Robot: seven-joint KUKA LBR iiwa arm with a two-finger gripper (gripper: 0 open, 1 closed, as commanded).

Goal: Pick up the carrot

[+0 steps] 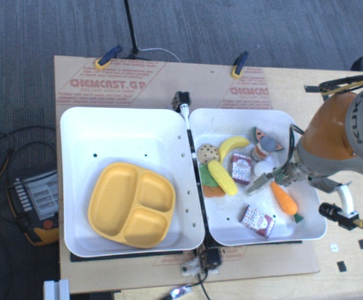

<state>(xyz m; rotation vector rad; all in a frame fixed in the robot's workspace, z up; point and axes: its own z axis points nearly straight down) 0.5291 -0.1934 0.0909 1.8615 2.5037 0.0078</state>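
The carrot [285,200] is seen lying in the right bin [306,233], toward its 4 o'clock corner, beside a small maroon packet [257,220]. The claw [265,181] is placed at the carrot's 10 o'clock; its grip cannot be told. A yellow tray [132,203] is seen in the left bin [81,124].

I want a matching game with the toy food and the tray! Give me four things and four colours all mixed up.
Things:
1. carrot
2. banana
3. divided tray
4. cookie

Colours or places:
A. tan with dark spots, by the divider between the bins
B. orange, near the right bin's right wall
C. yellow, alone in the left bin
D. yellow and curved, in the right bin

Pairs: 1-B, 2-D, 3-C, 4-A
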